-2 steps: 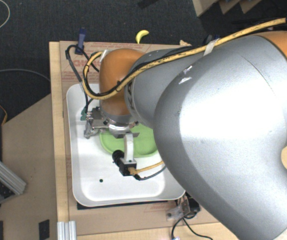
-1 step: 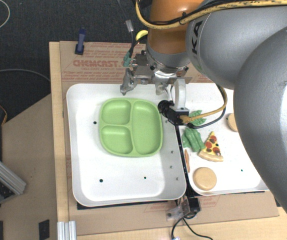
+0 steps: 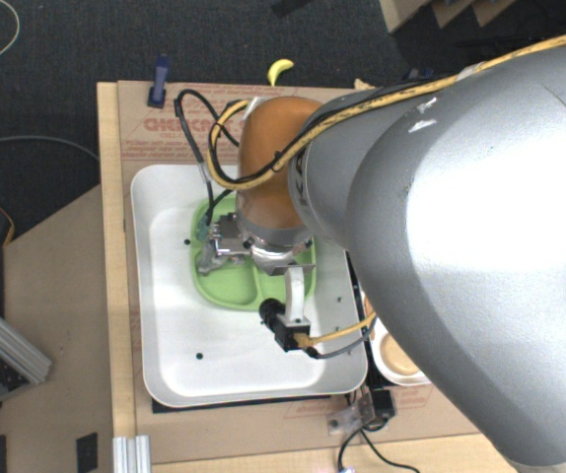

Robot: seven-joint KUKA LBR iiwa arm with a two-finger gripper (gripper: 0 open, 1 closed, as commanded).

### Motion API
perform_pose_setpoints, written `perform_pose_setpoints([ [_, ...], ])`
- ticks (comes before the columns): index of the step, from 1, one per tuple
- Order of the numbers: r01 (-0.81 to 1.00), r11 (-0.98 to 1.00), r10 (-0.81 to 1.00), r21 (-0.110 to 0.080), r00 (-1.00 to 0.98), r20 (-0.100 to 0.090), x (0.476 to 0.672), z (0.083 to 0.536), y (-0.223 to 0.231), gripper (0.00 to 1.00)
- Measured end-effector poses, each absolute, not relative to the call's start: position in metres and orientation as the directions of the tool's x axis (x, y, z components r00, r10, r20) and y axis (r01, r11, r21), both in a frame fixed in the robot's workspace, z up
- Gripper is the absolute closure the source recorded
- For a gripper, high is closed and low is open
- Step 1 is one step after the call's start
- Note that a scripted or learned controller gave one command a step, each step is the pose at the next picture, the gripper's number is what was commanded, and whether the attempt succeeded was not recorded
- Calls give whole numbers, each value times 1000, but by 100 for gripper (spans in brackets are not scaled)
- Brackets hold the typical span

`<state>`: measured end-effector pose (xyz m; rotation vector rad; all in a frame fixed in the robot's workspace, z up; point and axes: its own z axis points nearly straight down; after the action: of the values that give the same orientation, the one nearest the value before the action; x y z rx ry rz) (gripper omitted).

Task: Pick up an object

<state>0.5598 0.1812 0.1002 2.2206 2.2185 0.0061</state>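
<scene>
From my remote seat the arm (image 3: 460, 225) is eating up most of the right side of the camera view, big grey shell coming in from the right with the orange band (image 3: 268, 156) sitting right above the wrist. The gripper (image 3: 226, 247) is down inside the left white bin (image 3: 165, 294), and it's sitting directly over a light green plate-like thing (image 3: 229, 284) that lies flat on the bin floor, roughly in the middle and a bit toward the far side. I can see some metal hardware at the tip pressed close to the green object's left part, but the wrist covers the business end, so I honestly cannot tell whether the fingers are open or closed, or whether anything is between them.

Black and yellow cables (image 3: 209, 136) loop off the wrist toward the far rim of the bin, and a small black connector (image 3: 281, 328) hangs off the near side of the wrist with a yellowish lead running right. A couple of tiny dark specks sit on the bin floor.

The second bin is mostly hidden under the arm; a round cream-coloured item (image 3: 393, 358) peeks out near it. On the cardboard-brown desk (image 3: 115, 166) there's a blue clip (image 3: 158, 81) at the far left corner and something yellow (image 3: 280, 68) at the far edge.
</scene>
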Motion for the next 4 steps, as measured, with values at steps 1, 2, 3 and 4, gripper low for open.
perform_pose_setpoints([
  [1,1000,9,1000,4,-9,7,476,212,229,0],
  [2,1000,0,1000,0,0,1,479,216,225,100],
  [3,1000,-5,1000,4,5,0,482,248,176,100],
  [4,1000,-2,1000,21,2,6,498,456,138,100],
])
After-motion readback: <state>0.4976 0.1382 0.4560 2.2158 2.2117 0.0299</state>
